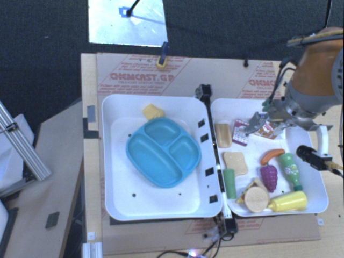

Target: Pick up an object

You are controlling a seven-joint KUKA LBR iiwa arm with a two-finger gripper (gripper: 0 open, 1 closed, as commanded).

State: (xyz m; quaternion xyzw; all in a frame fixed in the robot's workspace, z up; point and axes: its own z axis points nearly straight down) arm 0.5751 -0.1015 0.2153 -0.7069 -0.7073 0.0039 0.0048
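Note:
My gripper hangs open over the back of the right bin, with nothing between its fingers. It sits just above and to the right of a red-and-white packet. A second red packet lies partly under the wrist. In the same bin lie a tan cracker, a slice of toast, an orange sausage, purple grapes, a green bottle, a green stick, a round bun and a yellow bottle.
The left bin holds a blue divided plate and a small yellow piece behind it. A black divider runs between the bins. The grey arm with its orange band comes in from the right.

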